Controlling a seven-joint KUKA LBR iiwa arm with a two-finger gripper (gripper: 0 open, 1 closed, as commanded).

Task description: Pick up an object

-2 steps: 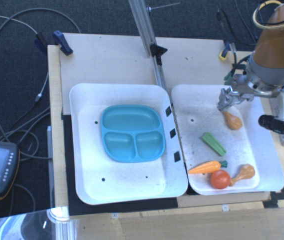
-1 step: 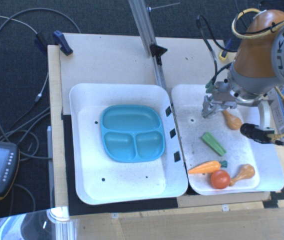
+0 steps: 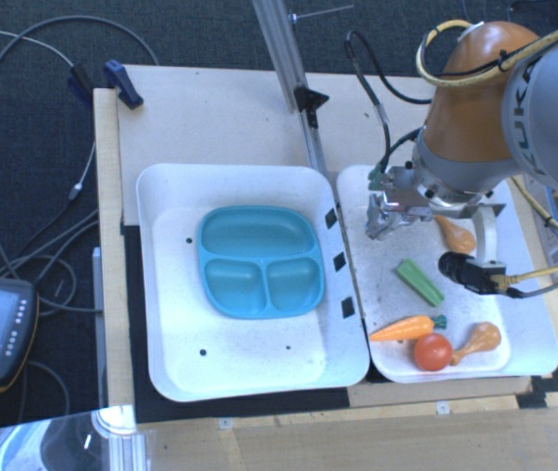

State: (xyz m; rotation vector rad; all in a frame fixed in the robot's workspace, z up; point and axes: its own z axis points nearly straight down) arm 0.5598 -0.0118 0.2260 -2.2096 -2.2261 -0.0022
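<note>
**End effector above the right bin, nothing seen between its fingers**

The end effector (image 3: 388, 216) hangs over the upper left part of the right bin (image 3: 545, 334). From this slanted view I cannot tell if it is apart or together. No object is visible inside it.

Just beside it, lower right, lies a green stick-shaped piece (image 3: 420, 282). Near the front wall of the same bin are a carrot (image 3: 403, 329), a red tomato (image 3: 432, 351) and a tan pear-shaped object (image 3: 479, 340); the tomato touches the carrot. Another tan object (image 3: 454, 234) is partly hidden under the arm.

The left bin (image 3: 166, 292) carries a blue divided plate (image 3: 259, 261). Both bins stand on the desk (image 3: 210, 116).
</note>
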